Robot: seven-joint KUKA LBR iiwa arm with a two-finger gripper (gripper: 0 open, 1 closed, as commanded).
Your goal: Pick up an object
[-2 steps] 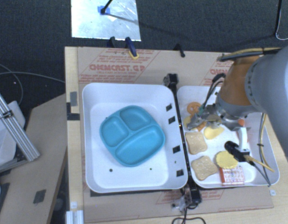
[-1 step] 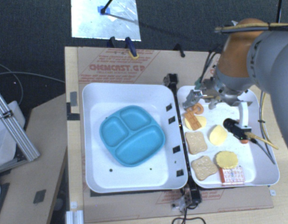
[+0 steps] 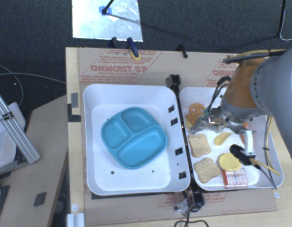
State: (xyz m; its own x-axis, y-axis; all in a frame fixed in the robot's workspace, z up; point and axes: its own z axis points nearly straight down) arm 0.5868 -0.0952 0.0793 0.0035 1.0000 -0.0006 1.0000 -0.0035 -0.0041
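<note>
Bench top [image 3: 75,141]: pale wood-toned board, carrying a brown printed cardboard sheet [image 3: 150,65]. Floor [image 3: 32,22]: dark blue-grey carpet, seen beyond the bench's far and left edges. Shiny silver panel [image 3: 107,12]: lying on the carpet past the bench's far edge. Aluminium frame rails [image 3: 11,122]: slanting, left of the bench. Black cables [image 3: 13,82]: curving over the carpet near the rails.

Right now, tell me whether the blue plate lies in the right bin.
No. The blue plate lies in the left bin; food pieces fill the right one.
</note>
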